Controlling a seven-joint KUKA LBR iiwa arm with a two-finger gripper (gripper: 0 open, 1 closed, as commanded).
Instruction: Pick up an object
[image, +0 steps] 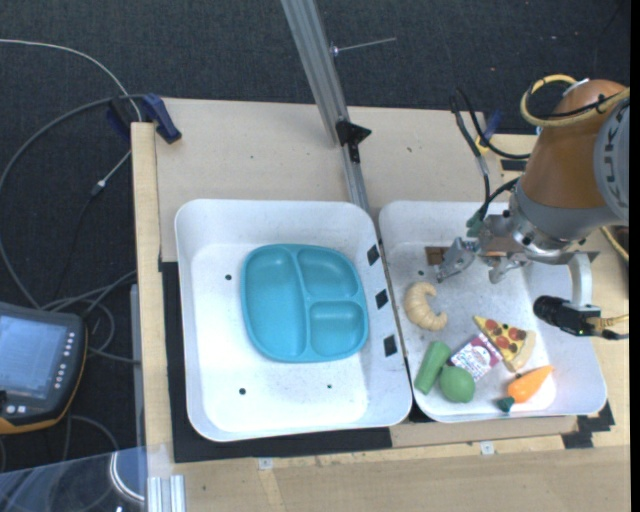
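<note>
Nearest, the carrot (530, 384), green ball (457, 385), pizza slice (504, 339) and croissant (426, 306) lie in the right bin (590, 400), unpicked. Farther back, the gripper (478, 257) hangs released, grasping nothing; picking remains.

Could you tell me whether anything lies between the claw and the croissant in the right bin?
Nothing visible does. The claw hovers over the upper part of the right bin, and the croissant lies just below and left of it, with bare bin floor between them. The other toys sit lower.
</note>
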